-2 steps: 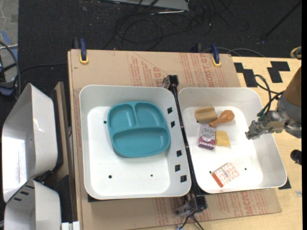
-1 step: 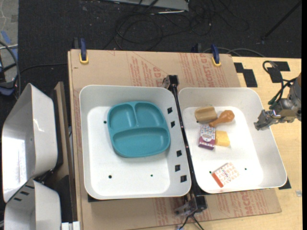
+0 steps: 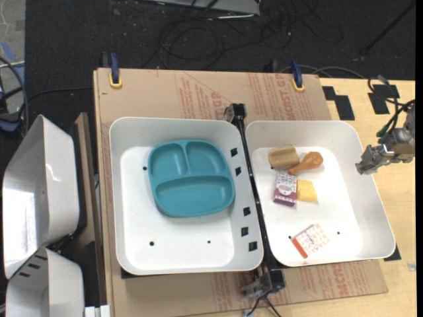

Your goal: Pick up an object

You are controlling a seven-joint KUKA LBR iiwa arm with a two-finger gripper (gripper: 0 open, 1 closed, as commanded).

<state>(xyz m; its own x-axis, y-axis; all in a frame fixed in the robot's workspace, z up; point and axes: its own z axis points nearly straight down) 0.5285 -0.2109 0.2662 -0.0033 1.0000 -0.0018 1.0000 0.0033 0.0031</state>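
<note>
Plainly, nothing is in hand yet: the jaws (image 3: 370,161) sit at the right edge of the right bin (image 3: 370,197), above its rim, and at this size I cannot tell whether they are apart or together. All the candidates lie to their left, toward the middle of that bin — a tan block (image 3: 283,156), an orange drumstick-shaped piece (image 3: 308,162) just beside it, a purple packet (image 3: 286,189) touching a yellow square (image 3: 307,191), and, nearer the camera, a red-and-white packet (image 3: 309,240) lying alone. The left bin (image 3: 132,177) carries a teal divided plate (image 3: 191,178), well apart from the arm.

To do the step well, I would judge it best to choose a piece that stands free of its neighbours. The red-and-white packet has bare floor all round it, but it looks flat and may be hard to catch. The tan block looks thicker — a likelier grip, if the jaws come down straddling it without nudging the orange piece.
</note>
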